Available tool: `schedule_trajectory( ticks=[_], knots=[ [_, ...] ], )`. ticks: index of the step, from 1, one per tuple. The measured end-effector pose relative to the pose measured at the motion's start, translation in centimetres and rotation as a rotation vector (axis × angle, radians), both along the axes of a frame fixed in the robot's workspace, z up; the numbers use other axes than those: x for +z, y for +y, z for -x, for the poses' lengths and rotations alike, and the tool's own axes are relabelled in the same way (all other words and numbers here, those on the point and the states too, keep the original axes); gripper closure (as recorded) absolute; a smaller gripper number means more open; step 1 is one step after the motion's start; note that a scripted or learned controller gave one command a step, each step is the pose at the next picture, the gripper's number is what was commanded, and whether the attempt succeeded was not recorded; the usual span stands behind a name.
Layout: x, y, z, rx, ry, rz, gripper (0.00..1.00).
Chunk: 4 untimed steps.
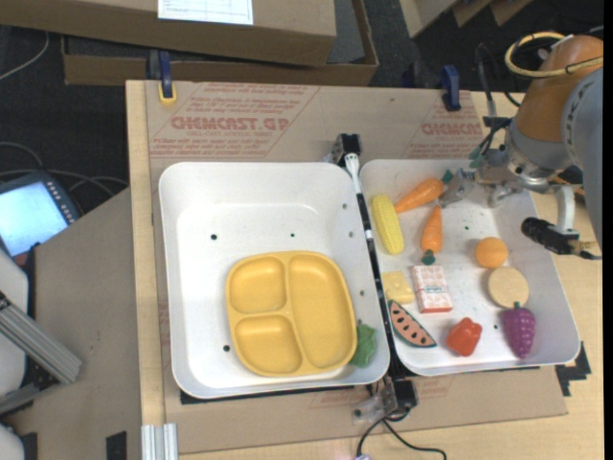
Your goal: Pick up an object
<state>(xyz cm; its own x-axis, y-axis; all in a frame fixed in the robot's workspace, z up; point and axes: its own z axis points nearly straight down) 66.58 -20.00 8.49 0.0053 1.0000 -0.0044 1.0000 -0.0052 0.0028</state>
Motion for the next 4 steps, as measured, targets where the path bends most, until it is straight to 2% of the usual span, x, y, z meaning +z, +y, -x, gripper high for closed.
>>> schedule_trajectory(
  ticks=[1, 2, 3, 4],
  knots=[
    [7.3, 0.1, 5.8, 0.003, 0.001, -0.003, 0.00],
    [-0.5, 3.2, 8.4, 0.006, 0.012, -0.008, 0.00],
    [1.0, 3.0, 8.1, 0.004, 0.001, -0.004, 1.00],
    [11.1, -1.3, 10.8, 0.001, -0.007, 0.002, 1.00]
  ],
)
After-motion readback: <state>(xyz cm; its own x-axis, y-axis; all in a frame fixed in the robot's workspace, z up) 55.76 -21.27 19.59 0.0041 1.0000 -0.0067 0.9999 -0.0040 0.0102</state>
